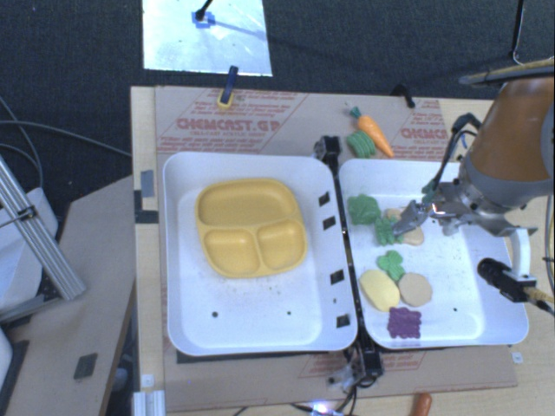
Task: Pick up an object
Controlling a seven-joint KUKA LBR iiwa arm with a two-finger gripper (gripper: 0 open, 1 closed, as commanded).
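camera view looked down on a hand (411,222) low in the right bin (499,323), poised over a pale food piece (414,235) beside green toy vegetables (364,207), seemingly lined up for grasping; whether it gripped anything could not be told.

A yellow 3-compartment tray (251,226) sits in the left bin (182,319). A toy carrot (375,133) lies on the board (260,124) at 12 o'clock of the right bin (503,319). A shiny metal sheet (206,24) lies at 11 o'clock.
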